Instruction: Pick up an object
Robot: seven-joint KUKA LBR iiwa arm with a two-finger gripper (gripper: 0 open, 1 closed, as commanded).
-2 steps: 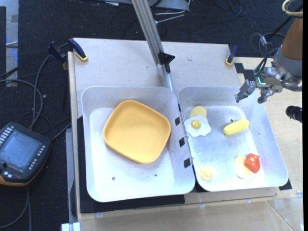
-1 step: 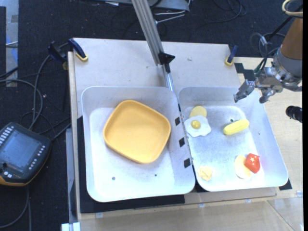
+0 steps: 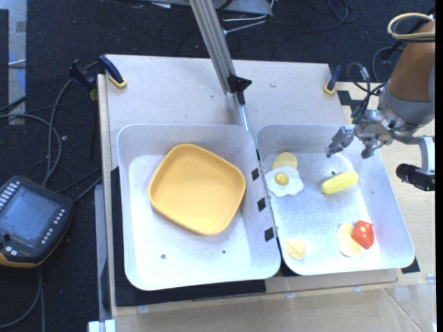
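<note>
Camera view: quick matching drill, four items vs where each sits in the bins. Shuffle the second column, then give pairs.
Things:
1. yellow plate
2. fried egg
3. corn cob
4. red tomato piece

Places:
A. right bin, near corner on the right
B. left bin, middle
C. right bin, beside the divider between the bins
D. right bin, centre, just below the gripper in the picture

Pairs: 1-B, 2-C, 3-D, 4-A
</note>
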